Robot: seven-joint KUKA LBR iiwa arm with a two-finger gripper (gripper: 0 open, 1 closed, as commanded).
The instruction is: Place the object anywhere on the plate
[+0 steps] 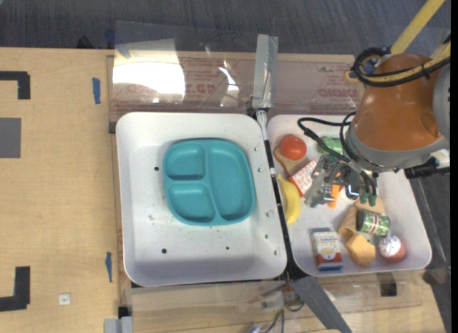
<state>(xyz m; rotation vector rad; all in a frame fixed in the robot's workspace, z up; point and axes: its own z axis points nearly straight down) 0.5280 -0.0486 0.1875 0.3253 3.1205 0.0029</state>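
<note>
My gripper [330, 185] hung low in the crowded right bin [418, 253]; I couldn't tell its state. The teal divided plate [209, 180] waited in the left bin [136, 238]. I feared grabbing nothing, or nudging the banana [290, 201] and tomato [291, 147].

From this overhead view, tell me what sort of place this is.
Most likely a robotics lab test bench: two white bins taped to a wooden bench, a teal plate in the left bin, toy food such as a banana beneath the arm's hand.
</note>
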